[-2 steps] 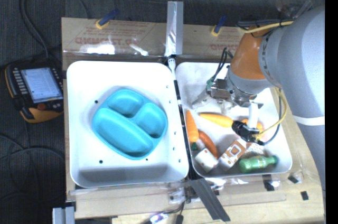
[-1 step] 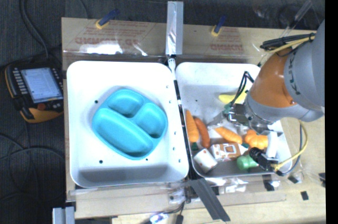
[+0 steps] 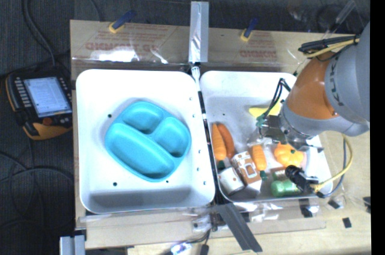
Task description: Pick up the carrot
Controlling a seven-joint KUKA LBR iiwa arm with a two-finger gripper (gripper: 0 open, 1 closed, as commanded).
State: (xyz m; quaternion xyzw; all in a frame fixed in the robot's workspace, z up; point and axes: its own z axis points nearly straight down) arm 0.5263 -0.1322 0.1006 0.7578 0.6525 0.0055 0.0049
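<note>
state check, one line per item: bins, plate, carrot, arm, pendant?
Left bin: holds the blue plate.
Blue plate: flat, its compartments bare.
Right bin: holds several toys crowded at its near end.
Carrot: lying by the bin's left wall, not gripped.
Arm: reaching over the right bin.
Gripper: low among the toys, finger state unclear.
Pendant: screen lit.
</note>
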